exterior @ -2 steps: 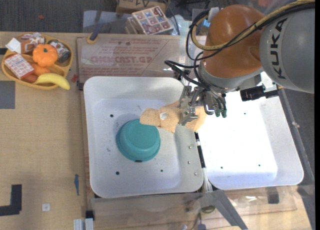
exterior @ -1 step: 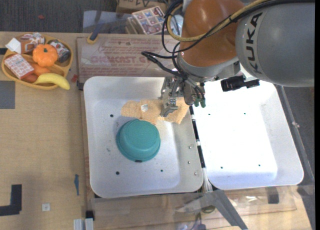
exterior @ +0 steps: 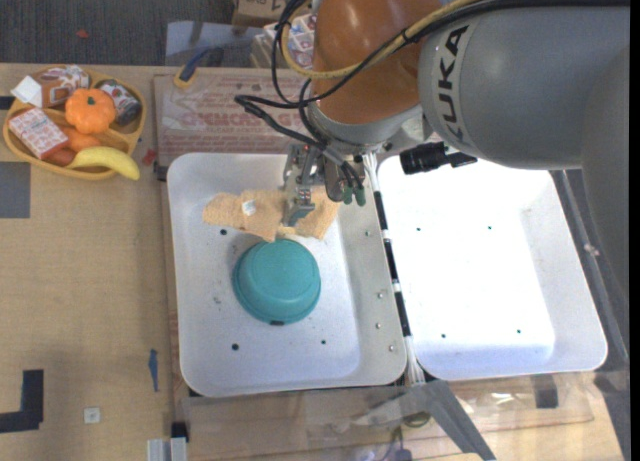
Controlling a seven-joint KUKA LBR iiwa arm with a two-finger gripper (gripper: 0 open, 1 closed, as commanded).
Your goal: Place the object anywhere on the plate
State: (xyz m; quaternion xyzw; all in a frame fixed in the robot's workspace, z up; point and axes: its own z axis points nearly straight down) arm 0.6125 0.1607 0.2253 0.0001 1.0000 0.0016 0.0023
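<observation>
My claw (exterior: 300, 211) hung over the upper middle of the left bin (exterior: 195, 349), its tips down against a tan, flat, bread-like piece (exterior: 240, 211); whether the tips were spread or pinched I could not tell, and I could not see the piece between them; that piece lay in the bin's upper half, stretching from left of the claw to under it, its lower right edge touching or just beside the rim of the teal plate (exterior: 278, 281); the plate sat near the bin's centre, a little toward the right, with bare white floor below it and to its left, and a narrower strip between it and the bin's right wall; the tan piece was not on the plate; my arm (exterior: 520, 59) came in from the right above the right bin (exterior: 500, 279), whose floor lay bright and open; the two bins stood side by side, their inner walls just apart; I counted two bins, one plate, one tan piece; on the worktop (exterior: 80, 299) at the far left sat one yellow bowl (exterior: 70, 124) of toy food, well apart from the bins, with one orange pumpkin (exterior: 90, 109) and one banana (exterior: 105, 159) showing among its pieces.
</observation>
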